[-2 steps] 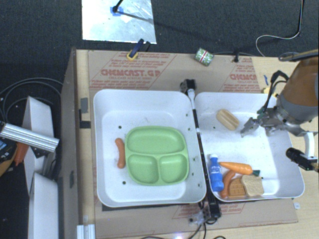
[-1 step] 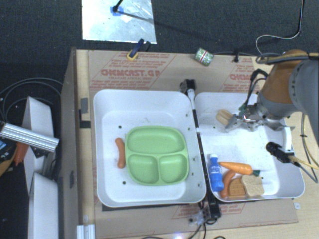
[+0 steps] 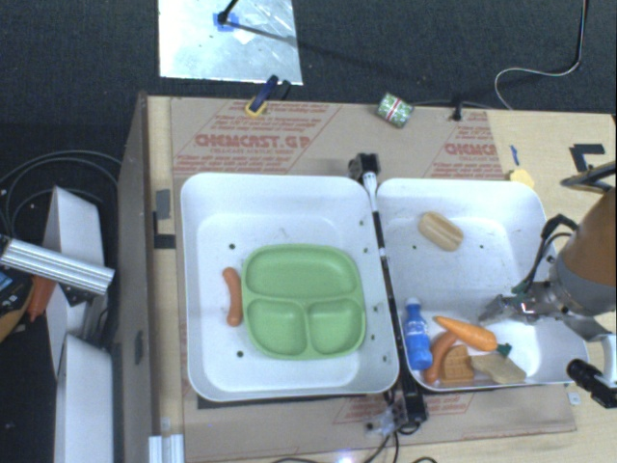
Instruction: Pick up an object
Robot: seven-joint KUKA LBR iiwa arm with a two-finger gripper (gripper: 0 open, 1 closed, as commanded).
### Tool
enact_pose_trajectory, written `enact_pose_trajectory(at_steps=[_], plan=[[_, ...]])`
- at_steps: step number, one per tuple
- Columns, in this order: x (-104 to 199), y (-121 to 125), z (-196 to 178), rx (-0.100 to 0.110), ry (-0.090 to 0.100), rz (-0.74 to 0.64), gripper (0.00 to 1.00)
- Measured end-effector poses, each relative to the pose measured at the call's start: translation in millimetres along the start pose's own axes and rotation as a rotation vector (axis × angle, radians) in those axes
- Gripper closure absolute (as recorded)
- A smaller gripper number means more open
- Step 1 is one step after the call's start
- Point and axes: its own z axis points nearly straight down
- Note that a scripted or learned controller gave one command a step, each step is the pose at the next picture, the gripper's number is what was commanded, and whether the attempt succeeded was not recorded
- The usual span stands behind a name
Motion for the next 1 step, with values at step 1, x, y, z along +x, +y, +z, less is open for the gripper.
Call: enact_pose_trajectory(at_steps=[1], plan=[[39.3,69.8,-0.2,-0.002,0.001,-0.004,0.00]])
